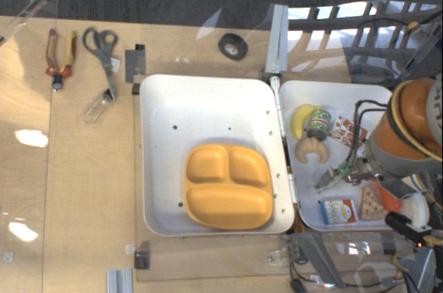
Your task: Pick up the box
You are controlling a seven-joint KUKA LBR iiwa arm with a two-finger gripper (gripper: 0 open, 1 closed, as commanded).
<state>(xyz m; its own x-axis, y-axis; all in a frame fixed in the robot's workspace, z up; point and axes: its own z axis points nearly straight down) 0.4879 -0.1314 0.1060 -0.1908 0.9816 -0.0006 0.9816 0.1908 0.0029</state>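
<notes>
Robotics lab — bench, white bins, pliers, scissors

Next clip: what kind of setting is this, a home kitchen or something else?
Most likely a robotics lab bench, not a kitchen: two white bins fixed on a wooden bench, toy food such as a croissant and banana, and pliers, scissors and tape alongside.

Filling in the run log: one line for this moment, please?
tool above right bin, beside croissant | box flat at front, untouched | yellow tray in left bin
</notes>
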